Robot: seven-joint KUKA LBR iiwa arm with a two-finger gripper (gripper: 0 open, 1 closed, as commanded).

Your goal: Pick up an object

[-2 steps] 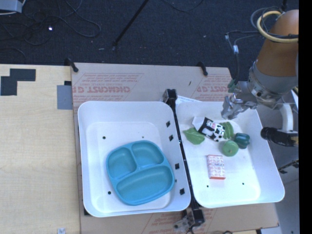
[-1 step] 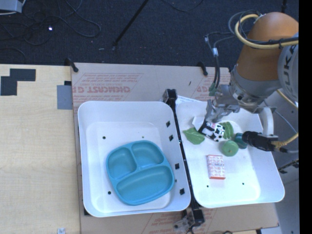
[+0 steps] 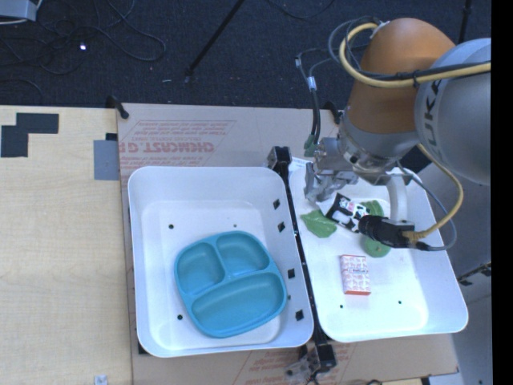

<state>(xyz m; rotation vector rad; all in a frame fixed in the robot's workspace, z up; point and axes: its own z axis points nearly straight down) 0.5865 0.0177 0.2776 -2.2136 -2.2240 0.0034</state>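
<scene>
The arm leans in over the right bin [image 3: 449,311], its pincer [image 3: 323,184] low at the bin's far end — just above a green leaf-shaped piece [image 3: 320,224] and a small black-and-white item [image 3: 346,208]. Whether the pincer is spread or closed, I cannot tell from here. A red-and-white packet [image 3: 355,274] lies apart, nearer the front. The left bin [image 3: 144,215] holds a blue divided plate [image 3: 231,282]. The risk I'd judge: things huddle close — the pincer may nudge one aside or snag the bin wall.
</scene>
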